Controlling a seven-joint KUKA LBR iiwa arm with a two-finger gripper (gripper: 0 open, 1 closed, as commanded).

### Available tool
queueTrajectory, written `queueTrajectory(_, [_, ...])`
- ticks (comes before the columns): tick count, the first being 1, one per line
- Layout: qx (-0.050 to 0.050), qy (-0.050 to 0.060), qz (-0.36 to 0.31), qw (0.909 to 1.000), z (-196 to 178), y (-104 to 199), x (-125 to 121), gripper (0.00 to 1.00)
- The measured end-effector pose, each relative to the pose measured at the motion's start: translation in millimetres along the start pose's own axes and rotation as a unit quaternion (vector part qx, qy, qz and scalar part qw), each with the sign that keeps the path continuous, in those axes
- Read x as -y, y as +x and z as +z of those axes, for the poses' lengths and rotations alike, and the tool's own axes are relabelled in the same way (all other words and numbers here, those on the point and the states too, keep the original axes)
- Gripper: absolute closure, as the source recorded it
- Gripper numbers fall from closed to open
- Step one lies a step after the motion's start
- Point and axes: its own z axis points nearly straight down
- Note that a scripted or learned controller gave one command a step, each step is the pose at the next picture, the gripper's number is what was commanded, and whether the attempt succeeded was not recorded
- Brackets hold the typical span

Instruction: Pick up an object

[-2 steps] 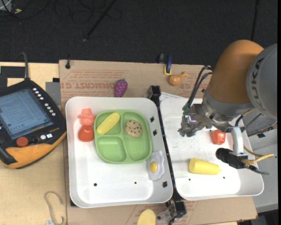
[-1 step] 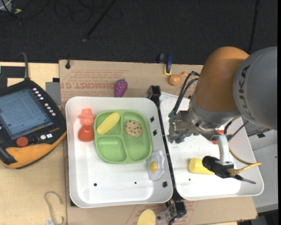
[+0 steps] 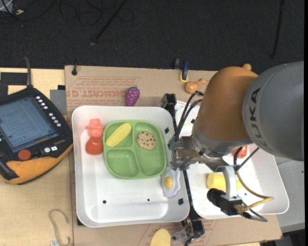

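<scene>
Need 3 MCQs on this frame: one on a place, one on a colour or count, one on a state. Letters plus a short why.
1. Where does the corn cob lie?
A. in the green tray's upper-left compartment
B. in the right bin
C. on the cardboard outside the bins

2. How many compartments does the green tray have?
A. two
B. three
C. five

3. How does the fried egg sit?
A. inside the green tray
B. flat on the left bin floor, beside the tray's lower-right corner
C. stacked on the cookie

Answers:
1 A: the yellow cob rests in that pocket.
2 B: two upper pockets and one lower.
3 B: it lies on white bin floor, while the cookie sits apart in the tray.
</scene>
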Motion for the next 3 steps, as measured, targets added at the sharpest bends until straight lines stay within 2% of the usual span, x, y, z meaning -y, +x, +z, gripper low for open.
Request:
queueTrajectory(1, [0.001, 0.0, 0.001, 1.0, -2.0, 9.3, 12.3, 1.0])
queueTrajectory(3, [0.001, 0.0, 0.002, 1.0, 10.8, 19.9, 16.3, 1.0])
